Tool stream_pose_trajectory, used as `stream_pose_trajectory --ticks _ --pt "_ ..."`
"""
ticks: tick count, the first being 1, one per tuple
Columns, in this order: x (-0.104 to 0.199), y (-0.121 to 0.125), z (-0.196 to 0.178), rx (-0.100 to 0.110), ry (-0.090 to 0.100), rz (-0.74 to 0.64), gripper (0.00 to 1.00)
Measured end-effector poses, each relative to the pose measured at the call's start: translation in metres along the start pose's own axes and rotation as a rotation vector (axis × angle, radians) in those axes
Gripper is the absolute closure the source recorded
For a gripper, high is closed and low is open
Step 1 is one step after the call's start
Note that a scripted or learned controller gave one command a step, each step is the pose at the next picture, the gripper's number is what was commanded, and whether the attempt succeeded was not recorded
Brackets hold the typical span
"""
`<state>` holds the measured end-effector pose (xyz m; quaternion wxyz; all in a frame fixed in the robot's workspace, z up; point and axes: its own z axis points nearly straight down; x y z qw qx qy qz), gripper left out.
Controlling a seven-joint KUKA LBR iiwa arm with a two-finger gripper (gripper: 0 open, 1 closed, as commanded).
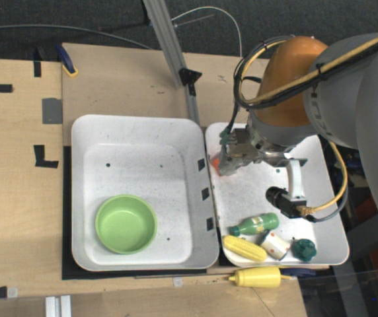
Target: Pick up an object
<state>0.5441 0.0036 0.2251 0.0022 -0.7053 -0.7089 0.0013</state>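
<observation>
Your gripper (230,158) is low in the right bin (328,177), near its upper-left corner.

You cannot tell from this slant whether it grips anything; something reddish shows just at its tip, too blurred to name. Working outward, the grey arm with its orange band (295,78) fills the upper right of the frame, cables looping over it. Toward the lower right, along the bin's near edge, you have a green bottle (255,226), a yellow corn cob (244,248), a white piece (275,245) and a dark green piece (303,248), close together. A yellow bottle (258,277) lies just outside that bin, at the bottom. In the left bin (136,131), a green bowl (126,224) sits at lower left.
</observation>
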Motion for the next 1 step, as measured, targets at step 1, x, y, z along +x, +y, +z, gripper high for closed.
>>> stream_pose_trajectory --ticks 1 --pt "0.0514 -0.0156 0.0096 0.000 0.000 -0.001 1.00"
